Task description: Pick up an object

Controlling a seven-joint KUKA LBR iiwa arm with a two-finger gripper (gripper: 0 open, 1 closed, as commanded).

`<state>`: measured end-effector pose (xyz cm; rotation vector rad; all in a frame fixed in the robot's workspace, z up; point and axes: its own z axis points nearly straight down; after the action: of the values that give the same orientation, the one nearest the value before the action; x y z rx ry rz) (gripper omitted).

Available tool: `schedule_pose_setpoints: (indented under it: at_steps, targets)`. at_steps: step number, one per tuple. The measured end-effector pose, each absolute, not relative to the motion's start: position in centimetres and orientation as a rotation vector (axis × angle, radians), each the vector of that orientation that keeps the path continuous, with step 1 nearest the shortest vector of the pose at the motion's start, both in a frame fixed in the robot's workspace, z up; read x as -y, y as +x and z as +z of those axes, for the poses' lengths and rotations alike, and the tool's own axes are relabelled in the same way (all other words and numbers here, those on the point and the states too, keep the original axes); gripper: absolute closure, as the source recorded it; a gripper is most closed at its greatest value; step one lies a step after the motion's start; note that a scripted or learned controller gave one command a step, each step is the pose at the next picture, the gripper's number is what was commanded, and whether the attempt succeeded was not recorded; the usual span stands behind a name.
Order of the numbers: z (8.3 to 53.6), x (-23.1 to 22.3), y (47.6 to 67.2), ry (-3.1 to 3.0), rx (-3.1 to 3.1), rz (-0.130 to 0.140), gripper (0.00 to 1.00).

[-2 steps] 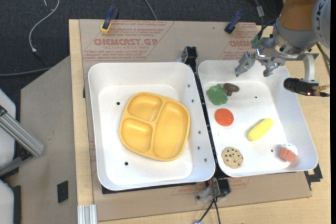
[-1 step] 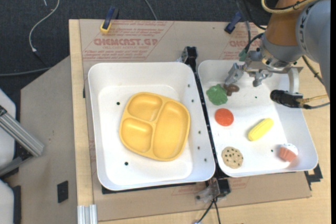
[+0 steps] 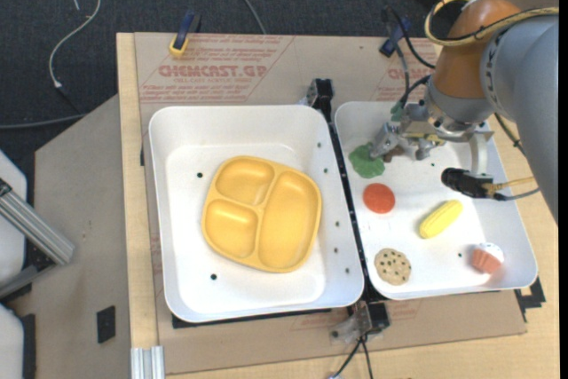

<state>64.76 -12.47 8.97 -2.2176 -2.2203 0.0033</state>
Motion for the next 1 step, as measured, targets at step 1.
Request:
schedule_pose_setpoints:
  at_steps: [1]
  targets:
    - [10.30,12.44,64.88,-2.220,2.222,-0.001,1.00]
